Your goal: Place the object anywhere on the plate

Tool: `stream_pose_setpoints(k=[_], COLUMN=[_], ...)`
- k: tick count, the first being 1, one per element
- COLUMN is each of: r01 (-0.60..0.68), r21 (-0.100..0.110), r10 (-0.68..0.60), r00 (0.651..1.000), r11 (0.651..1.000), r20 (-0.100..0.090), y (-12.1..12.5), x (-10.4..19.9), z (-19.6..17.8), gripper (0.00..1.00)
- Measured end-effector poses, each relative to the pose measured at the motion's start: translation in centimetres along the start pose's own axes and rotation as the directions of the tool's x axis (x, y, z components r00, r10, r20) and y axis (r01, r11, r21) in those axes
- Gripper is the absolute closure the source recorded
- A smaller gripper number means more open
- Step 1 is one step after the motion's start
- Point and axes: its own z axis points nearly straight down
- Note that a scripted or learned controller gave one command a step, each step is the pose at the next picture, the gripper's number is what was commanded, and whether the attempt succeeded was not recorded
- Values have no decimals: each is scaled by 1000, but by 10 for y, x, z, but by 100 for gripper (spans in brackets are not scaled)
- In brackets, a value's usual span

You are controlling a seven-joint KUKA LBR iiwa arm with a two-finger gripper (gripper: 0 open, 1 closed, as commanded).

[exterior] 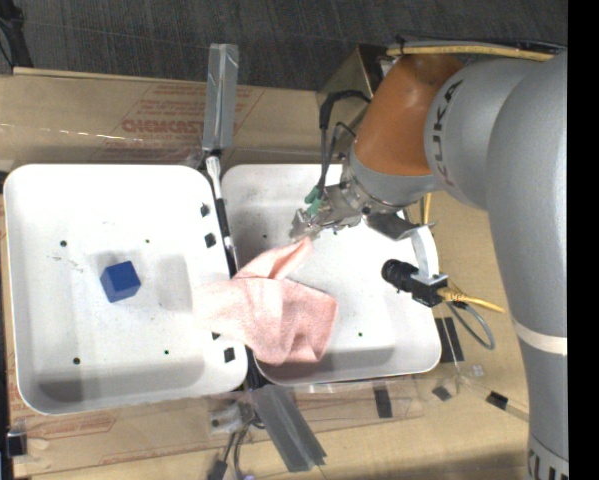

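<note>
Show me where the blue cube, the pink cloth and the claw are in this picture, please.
blue cube (121,280), camera view, middle of its top face.
pink cloth (284,313), camera view, middle of the bunched part in the right bin.
claw (307,224), camera view, at its fingertips, which pinch the cloth's upper corner.

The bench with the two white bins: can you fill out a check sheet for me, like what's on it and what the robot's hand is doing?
Surface: two white bins side by side, left bin, right bin.
Job's things: pink cloth draped over the divide between the bins, one corner lifted; no plate seen.
Clutter: blue cube in the left bin.
Gripper: gripper above the right bin, pinching the cloth's raised corner.
Cables: yellow cable at the right bin's edge.
Surroundings: cardboard under the bins, dark floor.
</note>
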Motion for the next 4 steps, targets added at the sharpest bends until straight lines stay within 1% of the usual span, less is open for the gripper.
stream_pose_setpoints(k=[1, 2, 3, 4], r01=[6, 402, 730, 941], r21=[-2, -1, -1, 0], r10=[-6, -402, -730, -941], r00=[1000, 916, 684, 339], r11=[1000, 916, 684, 339], r20=[0, 1, 5, 6], y=[0, 26, 42, 68], x=[1, 49, 102, 147], z=[-27, -19, -28, -20], gripper=[100, 100, 100, 100])
